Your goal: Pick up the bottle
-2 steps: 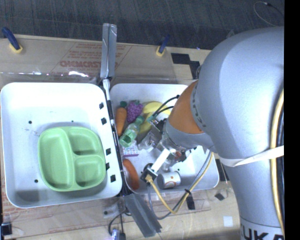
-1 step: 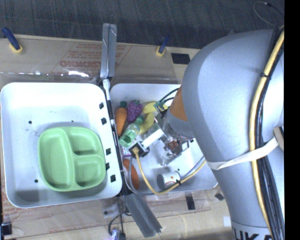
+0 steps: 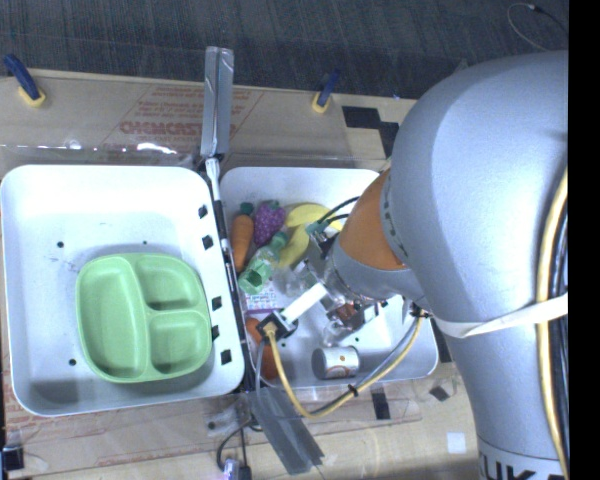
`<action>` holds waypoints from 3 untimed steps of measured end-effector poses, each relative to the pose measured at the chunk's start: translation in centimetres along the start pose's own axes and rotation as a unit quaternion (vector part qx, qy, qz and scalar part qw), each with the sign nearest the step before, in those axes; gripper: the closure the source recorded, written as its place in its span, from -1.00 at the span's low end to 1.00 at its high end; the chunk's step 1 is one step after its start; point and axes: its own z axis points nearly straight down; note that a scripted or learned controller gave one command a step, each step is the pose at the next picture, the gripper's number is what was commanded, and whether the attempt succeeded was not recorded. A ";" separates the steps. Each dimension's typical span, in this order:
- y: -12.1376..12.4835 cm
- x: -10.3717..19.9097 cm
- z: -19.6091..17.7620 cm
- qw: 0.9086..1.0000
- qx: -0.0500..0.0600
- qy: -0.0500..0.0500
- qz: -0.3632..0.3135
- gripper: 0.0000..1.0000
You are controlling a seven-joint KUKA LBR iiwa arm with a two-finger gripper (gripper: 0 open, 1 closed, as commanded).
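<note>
Bottle (image 3: 257, 270), small, clear with green on it: lying in the right bin (image 3: 310, 174), against its left wall.

Likely light, thin-walled and slippery (may dent or roll); best taken across the middle of the body. A carrot (image 3: 241, 240) touches it above, grapes (image 3: 269, 220) and a banana (image 3: 302, 223) lie near, and a can (image 3: 334, 361) sits well apart. The gripper (image 3: 315, 303) hangs just to its right; whether it is spread or closed cannot be told.
</note>
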 end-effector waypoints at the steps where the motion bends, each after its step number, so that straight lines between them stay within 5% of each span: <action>1: 5.3 -2.0 -9.8 1.000 0.007 -0.008 0.019 -1.00; 2: 7.3 1.4 -6.3 0.998 0.007 -0.008 -0.063 -1.00; 3: 7.2 1.4 -7.2 0.998 0.010 -0.009 -0.067 1.00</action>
